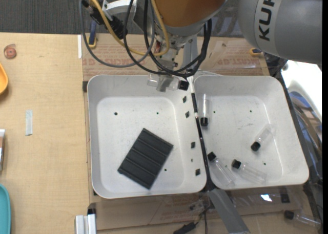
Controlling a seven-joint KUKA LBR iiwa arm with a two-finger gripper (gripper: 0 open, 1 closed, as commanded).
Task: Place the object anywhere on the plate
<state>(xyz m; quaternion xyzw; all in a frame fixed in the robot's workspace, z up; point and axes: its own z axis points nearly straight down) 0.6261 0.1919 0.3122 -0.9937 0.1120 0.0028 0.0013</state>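
The plate (146, 157) is a black ribbed rectangle lying flat and askew in the front half of the left bin (102, 125). Several clear tubes with black caps lie in the right bin (292, 141): one (203, 107) along its left wall, one (262, 138) to the right, and two (248, 171) (219, 167) near the front. My gripper (168, 82) hangs below the orange wrist band, over the back rim of the left bin near the divider between the bins. It is well behind the plate. I see no tube at it.
Looping cables (133, 48) hang around the wrist behind the bins. The grey arm (287, 18) fills the upper right. Small black clips (195, 145) line the divider. A wooden table (41, 125) with small items lies to the left.
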